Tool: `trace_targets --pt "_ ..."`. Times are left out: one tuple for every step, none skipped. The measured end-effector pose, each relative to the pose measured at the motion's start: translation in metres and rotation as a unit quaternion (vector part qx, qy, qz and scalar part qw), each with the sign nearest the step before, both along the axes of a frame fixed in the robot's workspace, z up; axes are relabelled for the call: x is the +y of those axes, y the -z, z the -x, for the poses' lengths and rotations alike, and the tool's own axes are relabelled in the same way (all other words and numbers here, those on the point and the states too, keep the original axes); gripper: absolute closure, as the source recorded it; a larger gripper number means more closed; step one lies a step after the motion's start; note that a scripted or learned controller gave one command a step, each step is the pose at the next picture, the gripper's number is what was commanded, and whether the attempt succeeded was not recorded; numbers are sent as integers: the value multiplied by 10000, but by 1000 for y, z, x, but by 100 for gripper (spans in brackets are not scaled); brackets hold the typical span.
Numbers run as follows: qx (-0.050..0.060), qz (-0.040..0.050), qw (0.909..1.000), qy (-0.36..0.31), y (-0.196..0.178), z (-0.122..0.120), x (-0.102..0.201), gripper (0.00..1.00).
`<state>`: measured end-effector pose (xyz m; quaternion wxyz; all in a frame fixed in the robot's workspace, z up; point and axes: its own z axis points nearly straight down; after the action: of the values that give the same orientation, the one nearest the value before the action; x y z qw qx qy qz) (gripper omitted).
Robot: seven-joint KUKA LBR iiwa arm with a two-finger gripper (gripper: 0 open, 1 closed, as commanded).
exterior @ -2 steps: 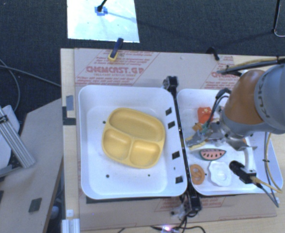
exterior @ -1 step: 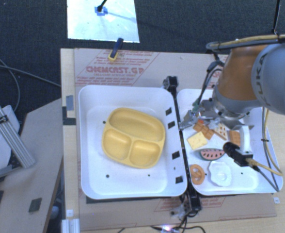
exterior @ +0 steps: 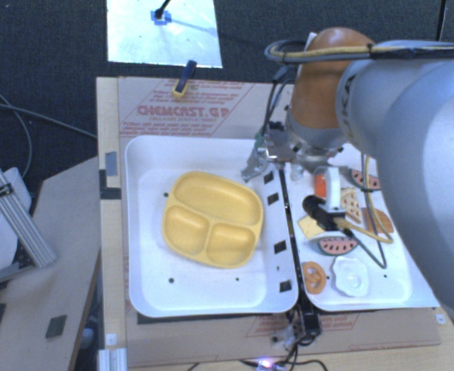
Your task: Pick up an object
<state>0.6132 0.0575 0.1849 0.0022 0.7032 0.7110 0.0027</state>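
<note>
A yellow divided plate (exterior: 211, 219) lies flat in the left bin (exterior: 150, 288), tilted a little askew, and serves as the marker here. The right bin (exterior: 401, 280) touches the left bin along a ridge just right of the plate. In it, right of the plate, lies a cluster of small toy foods: a pretzel (exterior: 313, 277) nearest the ridge, a watermelon slice (exterior: 337, 245) just beyond it, a white piece (exterior: 350, 275) beside the pretzel, a yellow cheese wedge (exterior: 310, 226) and a cracker (exterior: 352, 205) farther back.

The grey arm (exterior: 404, 99) reaches in from the right of the plate, its orange band above the wrist. The jaws sit above the ridge, just past the plate's far right corner; whether they are wide or narrow cannot be told.

Both bins rest on a brown board (exterior: 181, 110) printed in red, which shows behind the plate. Farther behind the plate a pale shiny sheet (exterior: 134, 29) lies on dark carpet (exterior: 42, 52). Left of the plate, on the pale tabletop (exterior: 69, 230), a metal rail (exterior: 15, 215) runs at a slant
</note>
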Motion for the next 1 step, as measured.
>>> trace_targets --pt "-2 -1 10000 18 0 -58 14 0"
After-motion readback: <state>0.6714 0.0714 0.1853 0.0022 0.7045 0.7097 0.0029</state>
